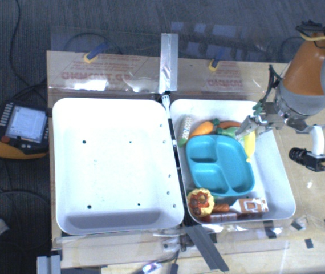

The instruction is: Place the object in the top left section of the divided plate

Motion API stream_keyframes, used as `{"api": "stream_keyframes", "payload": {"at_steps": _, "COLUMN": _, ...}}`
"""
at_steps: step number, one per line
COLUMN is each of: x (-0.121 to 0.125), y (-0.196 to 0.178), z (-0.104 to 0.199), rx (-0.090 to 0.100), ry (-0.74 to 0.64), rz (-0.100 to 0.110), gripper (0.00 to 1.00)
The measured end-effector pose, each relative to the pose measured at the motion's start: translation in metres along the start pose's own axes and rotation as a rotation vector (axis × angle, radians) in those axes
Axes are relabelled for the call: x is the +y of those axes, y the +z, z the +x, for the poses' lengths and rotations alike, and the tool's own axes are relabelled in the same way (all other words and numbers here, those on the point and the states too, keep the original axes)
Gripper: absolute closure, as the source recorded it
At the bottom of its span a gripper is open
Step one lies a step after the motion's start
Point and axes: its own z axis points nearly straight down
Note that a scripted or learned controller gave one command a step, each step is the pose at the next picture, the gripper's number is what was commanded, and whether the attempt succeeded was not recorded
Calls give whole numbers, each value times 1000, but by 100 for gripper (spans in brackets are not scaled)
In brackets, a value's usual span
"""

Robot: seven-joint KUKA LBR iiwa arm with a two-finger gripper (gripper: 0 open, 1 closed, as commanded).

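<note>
Right bin [281, 178]: blue divided plate [219, 165] in the middle, all sections bare. Along the plate's far edge: orange toy [203, 128], carrot-like piece [229, 125], yellow banana-like item [250, 143]. Near edge: round red-yellow toy [200, 200], small box [252, 206]. Left bin [111, 164] beside it. Gripper [252, 124] over the far-right corner, at the yellow item; can't tell jaw state or which object is targeted.
</note>
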Motion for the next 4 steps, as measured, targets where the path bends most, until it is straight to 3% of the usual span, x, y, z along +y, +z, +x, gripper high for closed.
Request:
{"api": "stream_keyframes", "payload": {"at_steps": 1, "x": -39, "y": 90, "z": 40, "rx": -5, "ry": 48, "rz": -28, "gripper": 100}}
{"api": "stream_keyframes", "payload": {"at_steps": 2, "x": -25, "y": 23, "z": 179, "rx": 1, "ry": 160, "rz": 2, "gripper": 100}}
{"api": "stream_keyframes", "payload": {"at_steps": 3, "x": -80, "y": 23, "z": 240, "rx": 1, "ry": 282, "rz": 5, "gripper": 100}}
{"api": "stream_keyframes", "payload": {"at_steps": 4, "x": -87, "y": 23, "z": 242, "rx": -3, "ry": 866, "rz": 3, "gripper": 100}}
